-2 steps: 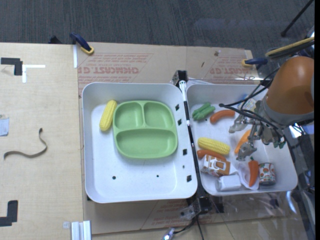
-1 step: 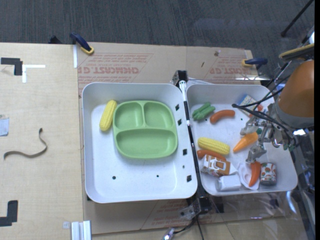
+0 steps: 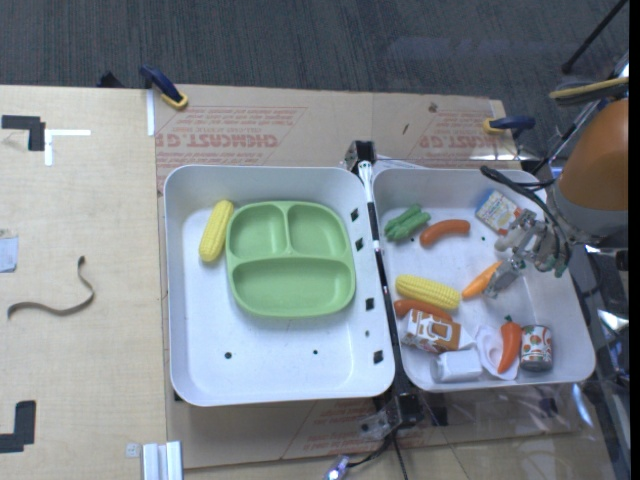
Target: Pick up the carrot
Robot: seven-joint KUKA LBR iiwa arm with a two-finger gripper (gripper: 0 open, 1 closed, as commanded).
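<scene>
Step in hand looked like the final approach/grasp on the carrot (image 3: 481, 279), not the lift. The gripper (image 3: 516, 259) sat low in the right bin (image 3: 572, 366), just at the carrot's upper right end, touching it or very nearly. Too small and cluttered to say how the gripper was set, so that stays unknown, and no hold on the carrot could be confirmed.

Carrot was in the right bin's middle, on the white floor, right of the corn cob (image 3: 428, 290) lying in that bin and below the red sausage (image 3: 445, 231). It was small, orange, tapered, lying at a slant with its lower end toward the corn; plastic toy look, smooth. A second orange-red piece with a green top (image 3: 509, 347) stood near the front, beside a small can (image 3: 536, 348); it may be a pepper or another carrot, hard to tell.

Next move, as a judgement: close on the carrot across its narrow width, then lift straight up clear of the corn. Risk: the slick tapered body may slip out or get pushed sideways.

Left bin (image 3: 190, 368) held a green divided plate (image 3: 291, 259) and another corn cob (image 3: 215, 230), well apart from the action.
</scene>
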